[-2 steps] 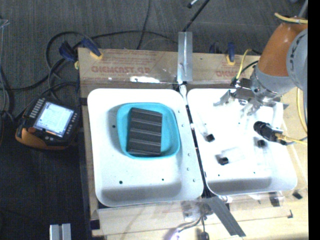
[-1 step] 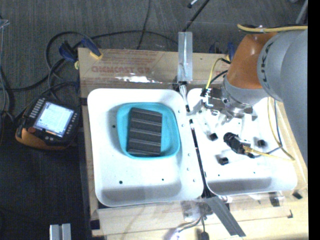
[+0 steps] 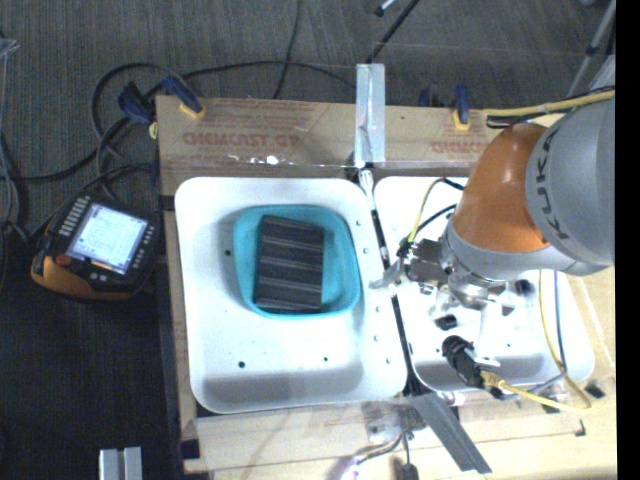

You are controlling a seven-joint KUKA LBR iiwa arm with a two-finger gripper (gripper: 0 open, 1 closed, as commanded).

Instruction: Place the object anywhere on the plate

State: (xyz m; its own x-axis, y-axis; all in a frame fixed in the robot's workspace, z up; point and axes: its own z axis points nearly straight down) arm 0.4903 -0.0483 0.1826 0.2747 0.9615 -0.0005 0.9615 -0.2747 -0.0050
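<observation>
1. Two shallow white bins are seen side by side on a wooden bench [image 3: 300,138]: the left bin [image 3: 285,368] and the right bin [image 3: 520,368].
2. A teal plate [image 3: 345,268] is placed in the upper middle of the left bin.
3. A dark ribbed block [image 3: 290,261] is found lying flat on the plate, well within its rim, with its ridges running up and down the view.
4. The arm [image 3: 530,198], grey with an orange band, is positioned over the right bin, and much of that bin is covered by it.
5. The gripper [image 3: 462,308] is seen below the orange band, above the right bin and apart from the block.
6. Whether the gripper is open or closed cannot be told, as its tip is hidden by the wrist and cables.
7. An orange handheld screen [image 3: 95,243] is laid on the floor left of the bench.
</observation>
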